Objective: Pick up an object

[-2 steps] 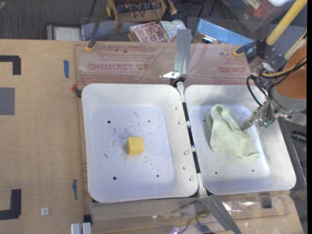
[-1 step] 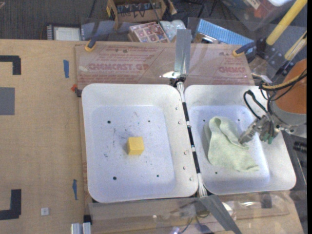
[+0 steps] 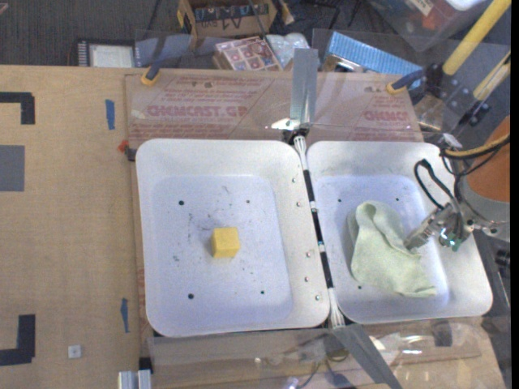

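Observation:
A pale green cloth (image 3: 388,256) lies crumpled in the right bin (image 3: 462,298), towards its middle. A small yellow block (image 3: 226,242) sits near the centre of the left bin (image 3: 162,177). My gripper (image 3: 420,238) reaches in from the right and is low over the right bin, its tip at the cloth's upper right edge. The slant hides whether it touches or grips the fabric. The arm's orange band (image 3: 495,181) shows at the right edge, with black cables looping above the wrist.
A metal divider (image 3: 316,233) runs between the two bins. Behind them lie a clear plastic sheet (image 3: 243,112), boxes and clutter. To the left spreads a cardboard surface (image 3: 65,217).

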